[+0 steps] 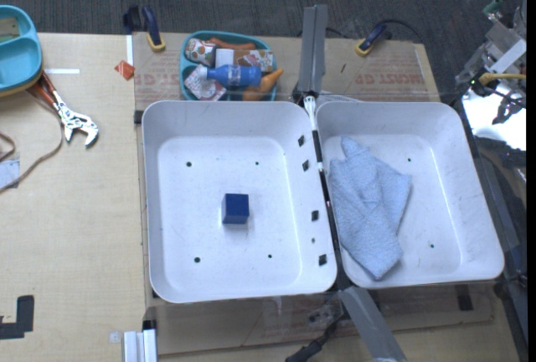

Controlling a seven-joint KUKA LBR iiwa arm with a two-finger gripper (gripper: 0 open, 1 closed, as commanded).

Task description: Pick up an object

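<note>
i judge approach pending: blue cube (236, 209) in left bin (159, 209); gripper state, i cannot tell; descend over cube.

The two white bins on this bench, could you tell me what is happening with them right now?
Nothing is being handled at this moment. A blue block sits alone near the middle of the left bin, and a crumpled light blue cloth lies in the right bin, towards its left side. Both lie untouched, so the pick has not begun. Behind the bins stands a small teal tray of odds and ends.
</note>
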